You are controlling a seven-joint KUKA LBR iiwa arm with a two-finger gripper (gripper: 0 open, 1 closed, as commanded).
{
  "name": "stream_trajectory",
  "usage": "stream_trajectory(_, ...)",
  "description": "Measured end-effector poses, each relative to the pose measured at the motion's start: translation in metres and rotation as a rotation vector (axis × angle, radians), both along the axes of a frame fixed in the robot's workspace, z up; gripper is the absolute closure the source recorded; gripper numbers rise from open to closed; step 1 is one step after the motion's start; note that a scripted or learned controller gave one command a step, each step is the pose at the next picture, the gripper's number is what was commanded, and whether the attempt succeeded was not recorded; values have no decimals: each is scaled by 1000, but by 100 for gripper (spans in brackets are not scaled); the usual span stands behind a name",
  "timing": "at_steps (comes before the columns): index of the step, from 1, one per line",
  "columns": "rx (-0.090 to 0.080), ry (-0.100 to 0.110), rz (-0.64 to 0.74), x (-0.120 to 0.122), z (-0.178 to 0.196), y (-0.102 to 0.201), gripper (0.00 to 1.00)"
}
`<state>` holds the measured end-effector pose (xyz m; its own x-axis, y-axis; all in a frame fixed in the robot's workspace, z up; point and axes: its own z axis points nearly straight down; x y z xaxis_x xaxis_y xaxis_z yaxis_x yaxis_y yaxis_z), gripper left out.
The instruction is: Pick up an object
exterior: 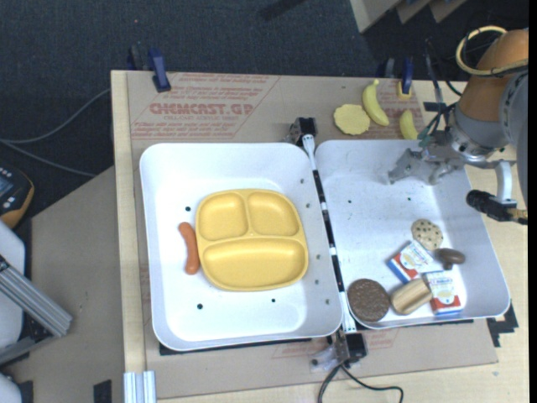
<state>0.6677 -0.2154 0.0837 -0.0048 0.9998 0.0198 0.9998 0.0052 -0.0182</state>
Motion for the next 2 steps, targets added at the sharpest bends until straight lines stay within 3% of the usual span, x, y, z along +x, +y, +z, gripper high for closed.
stream_trajectory(1, -16, -14, -5, -63, 1, 1, 0)
stream_trajectory(2, -12, -13, -6, -140, 1, -3, 0)
